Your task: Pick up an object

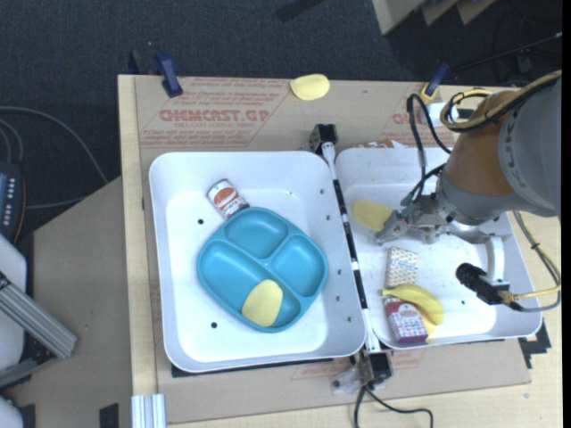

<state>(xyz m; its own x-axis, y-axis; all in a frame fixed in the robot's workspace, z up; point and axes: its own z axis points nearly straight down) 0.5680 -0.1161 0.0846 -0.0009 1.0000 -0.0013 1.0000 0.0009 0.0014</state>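
Nearest the camera, at the near edge of the right bin [517, 326], a small red packet [407, 320] lies with a banana [419, 300] resting just beyond it and touching it. Farther in sits a speckled pale block [402, 262], and beyond that a flat yellow piece [369, 212] near the bin's left wall. The gripper [401, 226] hangs low over this bin between the yellow piece and the speckled block; whether its fingers are apart or together cannot be told, and nothing is seen held. The grey arm [526, 150] with its orange band [477, 154] comes in from the right, trailing black cables.

In the left bin [169, 257] a blue divided plate [260, 266] lies at a slant, with a yellow lump [262, 302] in its near compartment. A small red-and-white can [227, 198] lies just beyond the plate's far left rim.

Both bins rest on a tan board [223, 114] printed with red lettering. A yellow disc [310, 86] sits on its far edge, and a blue clamp [166, 72] grips the far left corner. Around the bench is dark carpet [71, 25].
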